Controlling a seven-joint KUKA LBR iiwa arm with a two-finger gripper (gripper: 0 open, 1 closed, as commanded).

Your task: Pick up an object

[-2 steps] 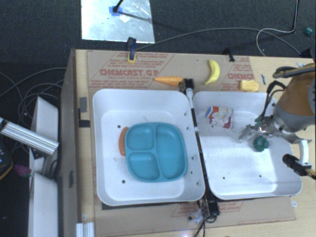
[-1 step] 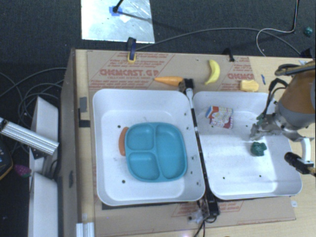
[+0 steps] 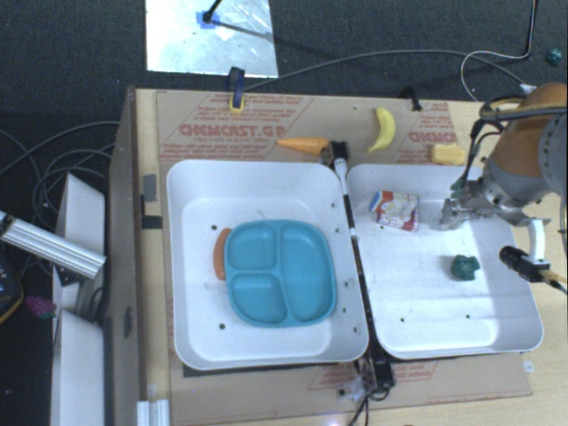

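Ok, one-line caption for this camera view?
Gripper hovers in right bin between carton and green lump.

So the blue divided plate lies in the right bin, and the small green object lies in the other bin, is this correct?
Not quite: the camera view shows the blue divided plate in the left bin, not the right one. The small green object lies in the other bin, the right bin.

Behind the bins on the worktop [image 3: 266, 118]: banana [image 3: 383, 129], carrot [image 3: 302, 145], yellow block [image 3: 448, 153]. Foil sheet [image 3: 211, 25] on floor.
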